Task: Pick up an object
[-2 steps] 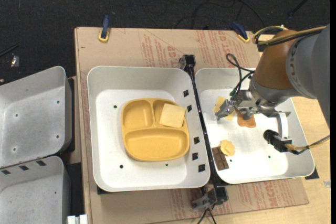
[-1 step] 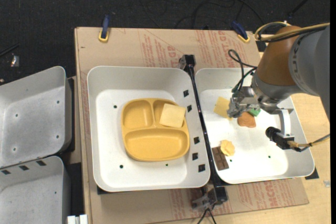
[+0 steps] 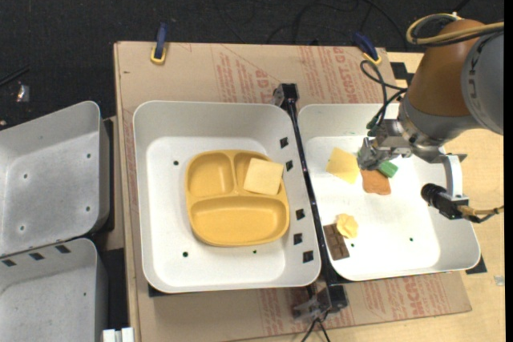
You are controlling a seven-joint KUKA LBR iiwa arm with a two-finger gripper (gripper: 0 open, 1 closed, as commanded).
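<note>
Gripper (image 3: 375, 158), finger state indiscernible, low in the right bin (image 3: 417, 256) directly over the orange piece (image 3: 377, 184), green block (image 3: 389, 169) beside it, yellow wedge (image 3: 343, 165) to its left: a clean pick likely requires centring on one item.

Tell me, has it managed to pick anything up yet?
Not that I can see. The pincer is down in the right bin, over the orange piece and the green piece, but nothing is visibly lifted. The grab and the lift are left.
</note>
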